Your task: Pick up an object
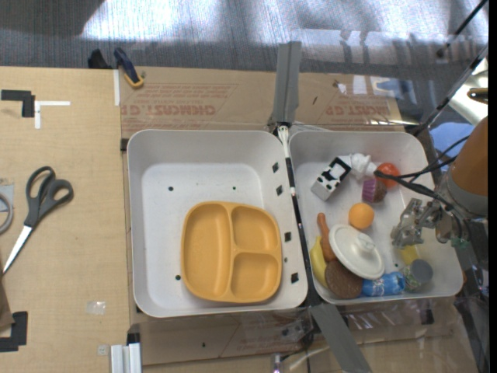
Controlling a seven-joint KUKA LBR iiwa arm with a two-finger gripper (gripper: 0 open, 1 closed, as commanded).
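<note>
- Gripper [409, 228] is down inside the right bin [311, 150], over near its right-hand wall, with the grey-and-orange arm [472, 169] coming in from the right edge.
- Jaws: metal parts show at the wrist, but the angle is too cluttered for me to tell whether they stand apart or together, and I see nothing between them that I could call held.
- Nearest candidates: a yellow object [409, 253] just below the gripper, partly hidden by it, and a grey round cap [421, 271] just beyond that, near the bin's front right corner.
- A blue bottle [384, 285] lies along the front wall, its long axis running left to right.
- Further left of the gripper: orange ball [361, 216], white lid [356, 250] resting on a brown disc [342, 281], banana [318, 261] at the left wall.
- Toward the back: black-and-white block [331, 177] and red tomato [387, 174].
- Key relation, as I judge it: the yellow object sits almost straight under the gripper, slightly toward the camera, so a short drop would meet it; everything else calls for a move leftward.
- Left bin [155, 154] holds a yellow divided plate [231, 252], well apart from the gripper.
- Scissors [39, 200] lie on the bench far left.
</note>
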